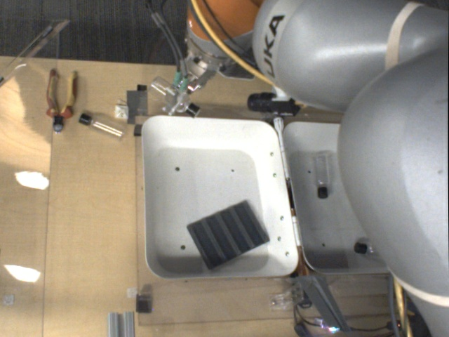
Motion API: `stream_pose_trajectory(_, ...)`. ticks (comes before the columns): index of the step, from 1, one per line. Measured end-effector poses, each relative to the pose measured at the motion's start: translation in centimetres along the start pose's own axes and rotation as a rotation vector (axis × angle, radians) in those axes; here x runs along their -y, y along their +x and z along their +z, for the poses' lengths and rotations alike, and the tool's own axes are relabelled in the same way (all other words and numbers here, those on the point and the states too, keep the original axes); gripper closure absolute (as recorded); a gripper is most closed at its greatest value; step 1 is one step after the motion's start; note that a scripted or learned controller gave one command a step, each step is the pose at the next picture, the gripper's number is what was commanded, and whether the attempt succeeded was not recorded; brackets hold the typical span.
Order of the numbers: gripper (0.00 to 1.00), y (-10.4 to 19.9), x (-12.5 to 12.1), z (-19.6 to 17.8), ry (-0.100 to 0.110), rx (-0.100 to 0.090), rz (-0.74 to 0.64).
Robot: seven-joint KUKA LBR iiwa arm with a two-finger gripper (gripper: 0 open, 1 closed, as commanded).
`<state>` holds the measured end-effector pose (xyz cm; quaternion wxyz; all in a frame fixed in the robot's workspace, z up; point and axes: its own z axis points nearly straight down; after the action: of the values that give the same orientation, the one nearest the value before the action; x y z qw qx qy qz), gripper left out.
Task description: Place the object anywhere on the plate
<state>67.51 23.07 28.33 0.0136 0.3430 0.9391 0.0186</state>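
- The gripper (184, 90) sits at the top of the view, above the far rim of the left bin (156, 202) and outside its floor; whether it is spread or pressed together I cannot tell, since the end of the arm is small and cluttered with cables and clear plastic parts. Nothing can be made out between its tips.
- The arm (337, 48) crosses in from the right and covers much of the right bin (309, 188).
- The dark ribbed plate (228, 234) lies flat and turned at an angle in the near part of the left bin, well apart from the gripper.
- In the right bin a small clear object with a dark end (322, 177) rests on the floor; it may be the thing to move, though I cannot be sure.
- On the bench to the left lie red-handled pliers (62, 97) and a small vial (102, 124).
- My judgement: nothing rests on the plate, so picking up and placing both remain.
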Motion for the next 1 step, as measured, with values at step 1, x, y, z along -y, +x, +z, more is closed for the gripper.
stream_pose_trajectory(1,1.00,3.38,3.74,14.88,0.039,-0.015,-0.202)
